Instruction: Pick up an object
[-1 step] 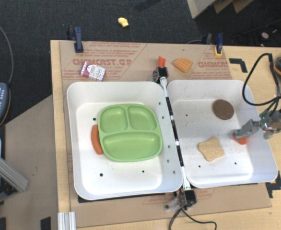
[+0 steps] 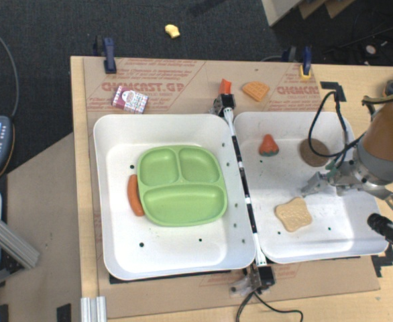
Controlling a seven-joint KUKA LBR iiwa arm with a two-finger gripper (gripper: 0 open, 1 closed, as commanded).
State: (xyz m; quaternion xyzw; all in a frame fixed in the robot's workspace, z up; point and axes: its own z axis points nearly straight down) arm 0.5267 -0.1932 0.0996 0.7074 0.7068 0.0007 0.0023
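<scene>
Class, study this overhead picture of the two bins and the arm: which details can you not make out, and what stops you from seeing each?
- gripper: its fingers are small and blurred in the camera view, so open or shut is unclear.
- brown disc: partly crossed by the black cable.
- orange sausage: its right side is hidden under the green plate.
- small packet: its print is too small to read.
</scene>
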